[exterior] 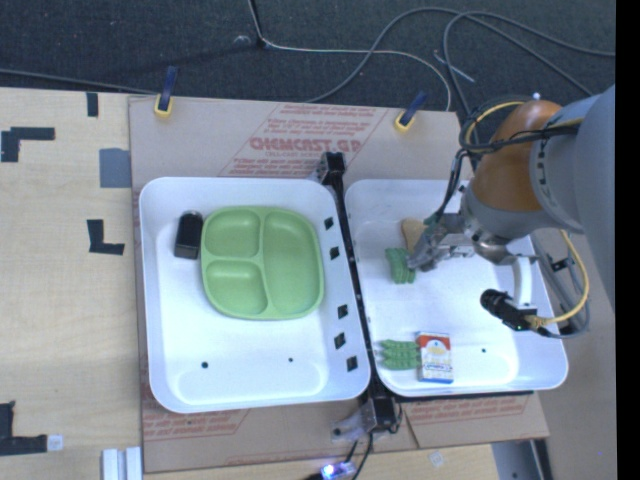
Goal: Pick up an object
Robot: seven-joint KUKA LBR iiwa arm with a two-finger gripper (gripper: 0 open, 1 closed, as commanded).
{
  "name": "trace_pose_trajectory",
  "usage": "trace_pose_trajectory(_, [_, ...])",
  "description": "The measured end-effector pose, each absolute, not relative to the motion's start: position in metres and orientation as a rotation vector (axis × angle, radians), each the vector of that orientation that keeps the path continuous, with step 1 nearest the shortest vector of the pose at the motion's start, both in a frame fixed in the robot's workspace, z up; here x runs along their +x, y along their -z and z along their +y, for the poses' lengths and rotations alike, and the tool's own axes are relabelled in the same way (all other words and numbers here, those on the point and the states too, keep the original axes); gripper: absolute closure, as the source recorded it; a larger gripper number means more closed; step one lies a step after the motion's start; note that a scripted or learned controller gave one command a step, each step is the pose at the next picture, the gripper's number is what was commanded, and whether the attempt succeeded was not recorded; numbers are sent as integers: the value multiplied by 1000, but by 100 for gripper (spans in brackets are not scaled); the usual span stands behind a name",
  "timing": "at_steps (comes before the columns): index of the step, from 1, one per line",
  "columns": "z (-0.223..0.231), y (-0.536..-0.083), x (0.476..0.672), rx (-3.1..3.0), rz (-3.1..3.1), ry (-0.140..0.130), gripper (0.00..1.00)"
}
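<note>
- Jaws (pixel 422 256) low in the right bin (pixel 530 373), tips right against a small green block (pixel 400 266); open or closed cannot be told from this slant, perhaps because the wrist hides them.
- Tan piece (pixel 411 232) just behind the green block, partly under the jaws.
- Grey arm (pixel 585 168) with orange band (pixel 510 168) reaching in from the right, over the right bin's far half.
- Near the right bin's front edge: a second green block (pixel 397 354) touching a small red-and-white box (pixel 434 357).
- Left bin (pixel 165 348) holding a green divided plate (pixel 263 262), with a small black object (pixel 188 235) just beside its left rim.
- Both bins side by side on a cardboard sheet (pixel 300 138) atop the worktop (pixel 60 308).
</note>
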State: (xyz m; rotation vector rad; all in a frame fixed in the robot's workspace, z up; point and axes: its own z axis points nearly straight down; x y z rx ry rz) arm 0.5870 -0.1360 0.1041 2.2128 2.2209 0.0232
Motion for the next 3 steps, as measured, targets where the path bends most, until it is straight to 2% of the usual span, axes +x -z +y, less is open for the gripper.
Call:
trace_pose_trajectory(1, [-137,-152,597,2217,2221,-2,100])
trace_pose_trajectory(3, [-142,-259,606,2218,2221,-2,100])
